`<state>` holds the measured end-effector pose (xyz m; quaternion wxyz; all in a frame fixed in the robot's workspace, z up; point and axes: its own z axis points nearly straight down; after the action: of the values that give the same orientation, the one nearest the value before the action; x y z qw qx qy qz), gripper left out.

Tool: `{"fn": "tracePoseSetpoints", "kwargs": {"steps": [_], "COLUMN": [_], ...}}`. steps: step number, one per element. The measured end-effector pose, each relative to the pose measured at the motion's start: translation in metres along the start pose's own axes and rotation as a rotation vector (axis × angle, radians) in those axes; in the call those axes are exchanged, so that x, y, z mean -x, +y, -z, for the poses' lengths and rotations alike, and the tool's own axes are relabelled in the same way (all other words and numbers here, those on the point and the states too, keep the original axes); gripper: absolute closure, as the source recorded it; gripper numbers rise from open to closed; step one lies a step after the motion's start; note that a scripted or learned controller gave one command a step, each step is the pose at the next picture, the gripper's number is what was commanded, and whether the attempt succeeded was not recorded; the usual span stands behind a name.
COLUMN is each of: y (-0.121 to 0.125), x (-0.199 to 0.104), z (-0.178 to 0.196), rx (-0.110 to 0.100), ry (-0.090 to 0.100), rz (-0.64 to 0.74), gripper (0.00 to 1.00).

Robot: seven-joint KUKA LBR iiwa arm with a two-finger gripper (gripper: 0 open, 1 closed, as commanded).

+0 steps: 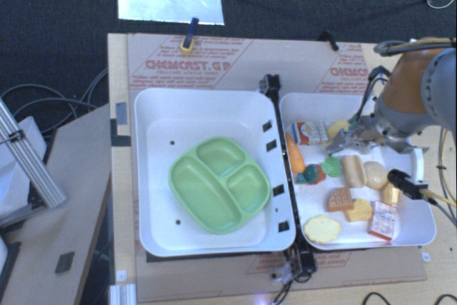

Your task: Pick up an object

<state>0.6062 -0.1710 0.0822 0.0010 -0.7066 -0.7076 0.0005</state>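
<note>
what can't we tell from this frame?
- Gripper, camera view: too small and dark to tell whether it holds anything.
- Yellow item: partly hidden behind the gripper.
- Packet label: too small to read.
- Arm: cut off by the right edge.

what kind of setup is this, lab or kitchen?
Likely a robot lab bin-picking bench: two white bins, toy food in the right one, a green divided plate in the left, arm overhead.

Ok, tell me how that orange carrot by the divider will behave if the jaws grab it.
The carrot looks like smooth, moulded toy plastic, so probably stiff and light. It is long, rounded and tapered, so it may roll or slip out of a pinch. It lies close to the bin wall, likely leaving little room on that side.
</note>
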Motion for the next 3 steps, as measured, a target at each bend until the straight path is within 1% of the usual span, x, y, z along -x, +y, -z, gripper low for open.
{"fn": "tracePoseSetpoints", "kwargs": {"steps": [1,2,3], "y": [0.002,0.001,0.006], "x": [0.001,0.000,0.009], "z": [0.014,0.058,0.109], "rx": [0.007,0.007,0.009], "ry": [-0.002,-0.002,-0.003], "rz": [0.000,0.002,0.001], "gripper": [1.00,1.00,1.00]}}
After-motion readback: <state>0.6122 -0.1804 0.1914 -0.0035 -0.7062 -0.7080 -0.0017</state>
